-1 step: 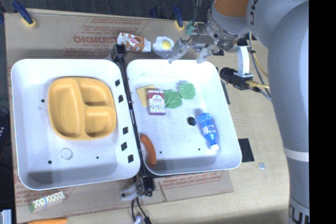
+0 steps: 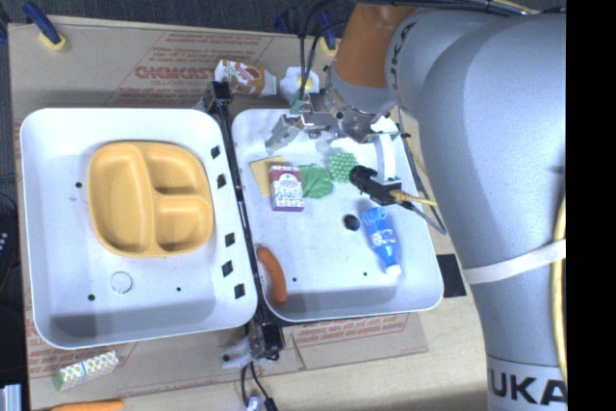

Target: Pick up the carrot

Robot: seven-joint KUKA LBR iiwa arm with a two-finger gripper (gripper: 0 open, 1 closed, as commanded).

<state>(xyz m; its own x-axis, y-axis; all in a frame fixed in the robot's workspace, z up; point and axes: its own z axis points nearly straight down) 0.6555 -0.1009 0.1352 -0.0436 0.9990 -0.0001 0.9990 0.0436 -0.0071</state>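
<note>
gripper [image 2: 296, 125] sits over the far part of the right bin [image 2: 423, 276], near its back wall; arm enters from view right. whether the gripper is wide or narrow cannot be told at this angle, and nothing is seen held in it. carrot [image 2: 272, 272] lies well apart from the gripper, toward the near side of the view and slightly left of it, against the right bin's left wall by the near corner. just nearside of the gripper: yellow wedge [image 2: 264, 171], small red box [image 2: 287, 188] and green leafy piece [image 2: 316, 180], close together. to the gripper's right, a green textured piece [image 2: 343, 165]. farther nearside and right, a small black disc [image 2: 352, 222] and a blue tube [image 2: 380, 239]. well left of the gripper, the left bin [image 2: 38, 207] holds a yellow divided tray [image 2: 151, 197].
</note>
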